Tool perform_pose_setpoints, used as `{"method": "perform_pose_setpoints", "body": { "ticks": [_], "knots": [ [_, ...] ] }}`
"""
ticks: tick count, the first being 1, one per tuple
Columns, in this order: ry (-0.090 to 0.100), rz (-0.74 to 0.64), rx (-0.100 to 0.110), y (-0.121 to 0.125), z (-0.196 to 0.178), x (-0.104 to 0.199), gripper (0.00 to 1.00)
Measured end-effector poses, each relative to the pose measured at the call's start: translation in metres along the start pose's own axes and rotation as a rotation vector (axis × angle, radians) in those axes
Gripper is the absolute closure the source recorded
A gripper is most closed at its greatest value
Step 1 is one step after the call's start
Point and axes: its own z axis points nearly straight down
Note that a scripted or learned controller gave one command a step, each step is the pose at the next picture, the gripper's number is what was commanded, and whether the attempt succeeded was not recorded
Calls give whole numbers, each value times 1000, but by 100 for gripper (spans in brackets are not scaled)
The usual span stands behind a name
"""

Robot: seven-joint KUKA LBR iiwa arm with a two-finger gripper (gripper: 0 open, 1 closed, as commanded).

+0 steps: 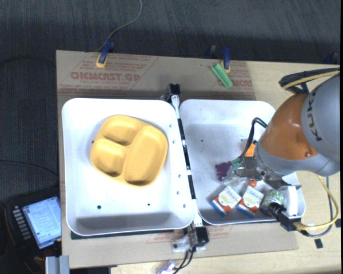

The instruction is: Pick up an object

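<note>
— Looking at the near rim of the right bin (228, 114) first, what do we have?

— We see two small white cartons (240, 199) with orange and blue print lying side by side at about six o'clock in that bin, touching each other. A small greenish packet (274, 198) sits just beside them toward four o'clock, close to the rim.

— And the hand (245, 168)?

— We find it just above the cartons, under the arm's (300, 136) orange band, which covers the three o'clock part of the bin. We cannot tell whether its fingers are apart or together; the wrist hides them. A small purple object (222, 169) lies at its nine o'clock, just beside it.

— The other bin?

— We see the left bin (80, 153) carrying a large yellow lumpy thing (129, 149), set a little toward twelve o'clock of that bin's middle.

— Farther back?

— On the brown board of the surface (160, 73), we spot a green marker (222, 76) at twelve o'clock from the right bin, plus two blue clips (106, 53) along the far edge.
</note>
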Motion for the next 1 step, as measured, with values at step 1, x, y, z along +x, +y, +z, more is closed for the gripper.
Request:
{"method": "perform_pose_setpoints", "body": {
  "ticks": [1],
  "knots": [
    [0,0,0,0,0,0,0]
  ]
}}
